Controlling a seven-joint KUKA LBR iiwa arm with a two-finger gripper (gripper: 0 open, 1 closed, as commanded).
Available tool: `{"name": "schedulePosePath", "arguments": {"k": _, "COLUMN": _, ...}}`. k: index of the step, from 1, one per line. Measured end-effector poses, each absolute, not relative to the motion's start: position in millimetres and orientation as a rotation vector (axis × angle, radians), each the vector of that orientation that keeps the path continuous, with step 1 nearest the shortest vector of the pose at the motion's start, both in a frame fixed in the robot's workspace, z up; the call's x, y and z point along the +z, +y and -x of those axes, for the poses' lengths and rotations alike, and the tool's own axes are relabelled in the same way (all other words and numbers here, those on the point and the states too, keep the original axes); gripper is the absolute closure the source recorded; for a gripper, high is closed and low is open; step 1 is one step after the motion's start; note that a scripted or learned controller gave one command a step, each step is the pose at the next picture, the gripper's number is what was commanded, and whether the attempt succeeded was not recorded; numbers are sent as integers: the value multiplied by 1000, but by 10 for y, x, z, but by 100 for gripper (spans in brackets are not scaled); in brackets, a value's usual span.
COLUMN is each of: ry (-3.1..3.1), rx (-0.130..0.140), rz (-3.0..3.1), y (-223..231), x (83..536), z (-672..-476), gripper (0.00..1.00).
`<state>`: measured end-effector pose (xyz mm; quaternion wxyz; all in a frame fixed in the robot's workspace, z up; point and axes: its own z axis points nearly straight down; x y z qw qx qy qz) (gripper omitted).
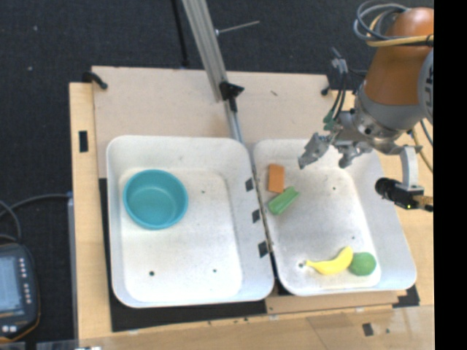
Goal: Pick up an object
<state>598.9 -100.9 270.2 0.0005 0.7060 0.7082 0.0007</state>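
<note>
On the table (160,100) we log two bins side by side. Left bin (219,268): a bowl (155,199) in its left half. Right bin (387,224): two blocks (276,179) (283,200) touching near its upper left; a banana (330,262) and a ball (363,263) touching at its lower right.

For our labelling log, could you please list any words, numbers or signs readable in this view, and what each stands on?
No text can be read.
The handheld screen unit at the lower left has a lit display, too blurred to read.
The blue bowl, banana and orange block show no markings.
</note>
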Motion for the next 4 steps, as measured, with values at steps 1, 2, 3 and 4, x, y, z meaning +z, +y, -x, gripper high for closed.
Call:
{"name": "schedulePosePath", "arguments": {"k": 1, "ry": 2223, "rx": 3, "rz": -2218, "y": -1009, "x": 2702, "z": -5989, "gripper": 0}}
{"name": "schedulePosePath", "arguments": {"k": 2, "ry": 2219, "rx": -6, "rz": -2225, "y": -952, "x": 2189, "z": -5918, "gripper": 0}}
{"name": "schedulePosePath", "arguments": {"k": 3, "ry": 2222, "rx": -7, "rz": -2225, "y": -991, "x": 1614, "z": -5819, "gripper": 0}}
{"name": "schedulePosePath", "arguments": {"k": 4, "ry": 2218, "rx": -6, "rz": -2226, "y": -980, "x": 1178, "z": -5855, "gripper": 0}}
